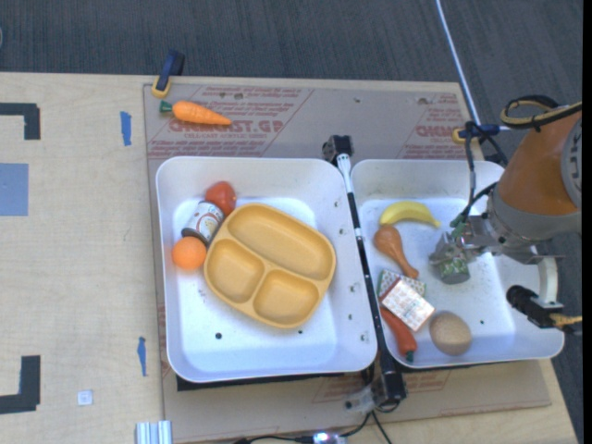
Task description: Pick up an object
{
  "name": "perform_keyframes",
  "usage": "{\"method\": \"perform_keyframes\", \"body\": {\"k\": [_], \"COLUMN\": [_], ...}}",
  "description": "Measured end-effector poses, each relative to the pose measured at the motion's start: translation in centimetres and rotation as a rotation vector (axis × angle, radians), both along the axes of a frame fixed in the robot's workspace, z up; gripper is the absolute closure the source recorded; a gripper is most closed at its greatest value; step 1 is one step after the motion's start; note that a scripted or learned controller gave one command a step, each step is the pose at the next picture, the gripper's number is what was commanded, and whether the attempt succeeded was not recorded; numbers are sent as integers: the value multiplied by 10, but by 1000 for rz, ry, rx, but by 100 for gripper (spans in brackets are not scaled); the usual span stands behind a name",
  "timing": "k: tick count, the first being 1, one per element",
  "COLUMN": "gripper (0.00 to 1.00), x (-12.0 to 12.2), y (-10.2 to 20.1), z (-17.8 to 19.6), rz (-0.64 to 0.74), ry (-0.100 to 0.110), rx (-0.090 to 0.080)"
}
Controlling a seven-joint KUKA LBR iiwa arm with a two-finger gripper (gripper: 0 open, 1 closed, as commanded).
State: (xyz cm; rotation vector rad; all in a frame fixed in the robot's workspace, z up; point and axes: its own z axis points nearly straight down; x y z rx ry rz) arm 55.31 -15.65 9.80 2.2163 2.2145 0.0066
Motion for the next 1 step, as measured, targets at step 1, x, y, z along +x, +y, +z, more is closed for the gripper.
{"method": "perform_keyframes", "body": {"k": [1], "gripper": [100], "x": [-51], "y": [41], "z": [118], "rz": [2], "ry": [7], "rx": [3]}}
